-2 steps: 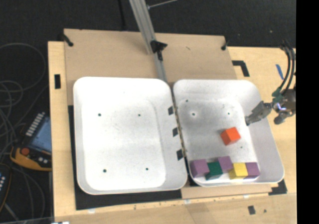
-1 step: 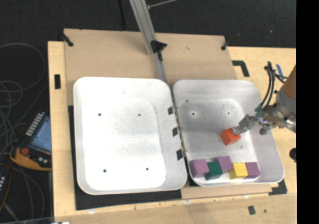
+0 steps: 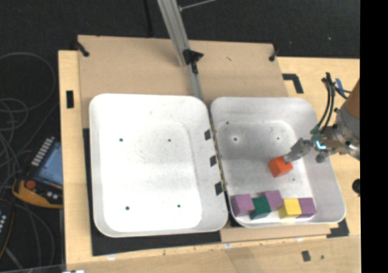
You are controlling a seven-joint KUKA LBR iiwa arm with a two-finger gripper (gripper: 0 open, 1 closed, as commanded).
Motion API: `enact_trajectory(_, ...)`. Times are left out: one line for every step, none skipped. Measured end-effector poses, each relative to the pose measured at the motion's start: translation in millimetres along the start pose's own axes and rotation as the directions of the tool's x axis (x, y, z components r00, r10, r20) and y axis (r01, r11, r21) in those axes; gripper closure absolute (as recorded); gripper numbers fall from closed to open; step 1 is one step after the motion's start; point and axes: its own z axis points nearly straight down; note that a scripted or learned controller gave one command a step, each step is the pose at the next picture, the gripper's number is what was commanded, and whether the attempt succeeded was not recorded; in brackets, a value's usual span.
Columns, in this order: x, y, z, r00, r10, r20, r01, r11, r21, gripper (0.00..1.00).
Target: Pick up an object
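The bench [image 3: 170, 71] is a light wooden board set on a dark floor, with a tan panel across its far half. A slanted metal rail [image 3: 173, 14] runs from the top of the view down to the gap between the two bins, with a small black clamp partway along it.

The left bin [image 3: 148, 162] is a shallow white tray with rounded corners and a few small dark dots on its floor. The right bin [image 3: 267, 120] sits just beside it, joined along the shared edge by small black clips. All loose objects lie in the right bin.

The arm [image 3: 350, 108] enters at the right edge, with black cables looping above its wrist. The gripper [image 3: 298, 151] reaches leftward and down over the right bin, its grey tip just beside the upper right corner of the orange block [image 3: 280, 167]. Whether the fingers are spread or pressed together cannot be told at this resolution; no object is seen between them.

The orange block rests on the bin floor, right of centre and tilted relative to the bin walls. Along the near wall a row of blocks lies close together: purple block [image 3: 242, 204], green block [image 3: 261, 207], a second purple block [image 3: 273, 198], yellow block [image 3: 292, 207], and a third purple block [image 3: 307, 205] at the right end.

A handheld pendant [image 3: 42, 171] with coiled cables lies on the floor at the left
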Motion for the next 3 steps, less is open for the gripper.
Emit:
enact_trajectory(17.0,32.9,116.2,1.0,-0.003,0.002,0.003,1.0,0.0,0.0)
enact_trajectory(15.5,33.2,102.4,1.0,0.001,0.001,-0.001,1.0,-0.003,1.0)
enact_trajectory(79.7,41.6,68.0,1.0,-0.009,-0.002,0.009,1.0,-0.003,1.0)
